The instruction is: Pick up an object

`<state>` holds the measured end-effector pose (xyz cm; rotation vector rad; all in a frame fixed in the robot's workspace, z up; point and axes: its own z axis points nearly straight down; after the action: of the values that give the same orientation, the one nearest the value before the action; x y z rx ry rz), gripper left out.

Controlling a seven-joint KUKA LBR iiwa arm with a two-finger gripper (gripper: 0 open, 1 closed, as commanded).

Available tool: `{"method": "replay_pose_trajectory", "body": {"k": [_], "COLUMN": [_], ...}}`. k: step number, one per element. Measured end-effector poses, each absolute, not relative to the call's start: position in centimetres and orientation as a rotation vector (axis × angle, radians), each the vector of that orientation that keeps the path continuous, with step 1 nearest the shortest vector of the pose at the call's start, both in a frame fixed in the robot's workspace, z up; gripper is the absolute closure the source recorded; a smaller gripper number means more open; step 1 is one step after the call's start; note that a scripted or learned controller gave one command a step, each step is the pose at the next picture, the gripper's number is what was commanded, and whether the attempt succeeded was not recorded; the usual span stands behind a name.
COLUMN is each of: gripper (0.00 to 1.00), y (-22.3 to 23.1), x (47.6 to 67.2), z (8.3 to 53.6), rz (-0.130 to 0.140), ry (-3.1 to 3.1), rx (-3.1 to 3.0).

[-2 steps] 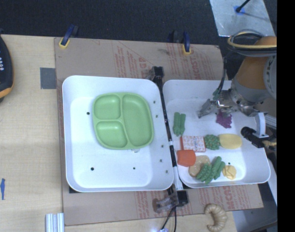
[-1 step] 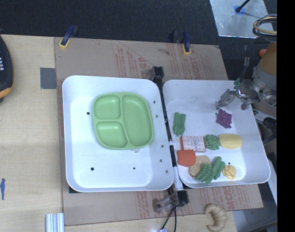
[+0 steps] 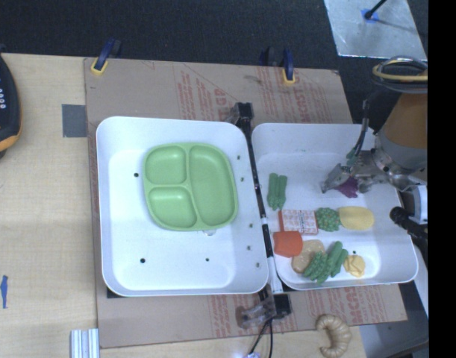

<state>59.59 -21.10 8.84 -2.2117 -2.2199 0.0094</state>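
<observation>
My gripper (image 3: 345, 179) sits low over a purple piece (image 3: 349, 189) near the right bin's (image 3: 302, 136) far right corner; its grip I cannot tell. I'd centre squarely over it, then lift straight, clear of the broccoli (image 3: 328, 218) and lemon (image 3: 356, 217).

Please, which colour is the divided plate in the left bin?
Light green: the divided plate shows plainly in the camera view.

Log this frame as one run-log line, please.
phase: reaching | gripper: over purple item, right bin | grasp: unconfirmed | green plate: left bin
</observation>
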Motion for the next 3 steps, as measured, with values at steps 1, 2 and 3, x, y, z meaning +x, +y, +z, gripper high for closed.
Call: {"method": "replay_pose_trajectory", "body": {"k": [1, 2, 3], "gripper": [0.0, 0.0, 0.0], "y": [-21.3, -20.5, -21.2], "x": [58.5, 59.2, 64.3], "z": [18.4, 8.7, 9.3], "rz": [-0.004, 0.01, -0.001], "ry": [-2.226, -2.223, -2.23], "rx": [-2.227, -2.208, -2.217]}}
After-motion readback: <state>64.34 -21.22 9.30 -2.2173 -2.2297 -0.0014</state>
